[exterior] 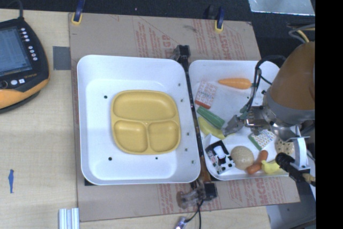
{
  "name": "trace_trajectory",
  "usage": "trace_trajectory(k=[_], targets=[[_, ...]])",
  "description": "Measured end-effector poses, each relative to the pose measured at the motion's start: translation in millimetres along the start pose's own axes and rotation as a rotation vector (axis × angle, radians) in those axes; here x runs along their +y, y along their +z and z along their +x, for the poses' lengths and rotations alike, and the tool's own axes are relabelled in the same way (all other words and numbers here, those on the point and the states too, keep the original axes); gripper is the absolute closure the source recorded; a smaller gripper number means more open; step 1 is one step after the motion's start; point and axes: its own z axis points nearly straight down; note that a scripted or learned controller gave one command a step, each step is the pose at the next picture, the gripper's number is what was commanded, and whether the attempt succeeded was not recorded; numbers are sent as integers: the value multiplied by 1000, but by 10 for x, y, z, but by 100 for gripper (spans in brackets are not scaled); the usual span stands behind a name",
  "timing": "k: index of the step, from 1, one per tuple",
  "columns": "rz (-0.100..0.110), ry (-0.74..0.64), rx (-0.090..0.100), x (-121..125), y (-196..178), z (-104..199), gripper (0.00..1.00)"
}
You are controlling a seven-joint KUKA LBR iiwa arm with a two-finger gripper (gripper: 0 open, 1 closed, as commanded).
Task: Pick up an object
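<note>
My gripper hangs over the middle of the right bin, its fingers pointing left and down toward a green and yellow item. Nothing shows between the fingers. An orange carrot lies at the bin's far side, and a red-and-white packet sits to the carrot's left. Near the front edge are a black-and-white die-like block, a beige round object, a small sausage and a yellow piece. A printed card lies partly under the wrist.
The left bin holds a yellow three-compartment plate. A teach pendant rests on the bench at far left. Blue clamps pin the cardboard at the back. The arm's bulk covers the right bin's right side.
</note>
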Motion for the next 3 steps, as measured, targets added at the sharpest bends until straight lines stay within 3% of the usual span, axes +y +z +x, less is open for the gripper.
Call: trace_trajectory(k=[1,2,3], targets=[[-14,-1,1,-68,486,87,0],[-3,3,1,-143,655,-880,0],[-1,-2,1,474,655,-148,0]])
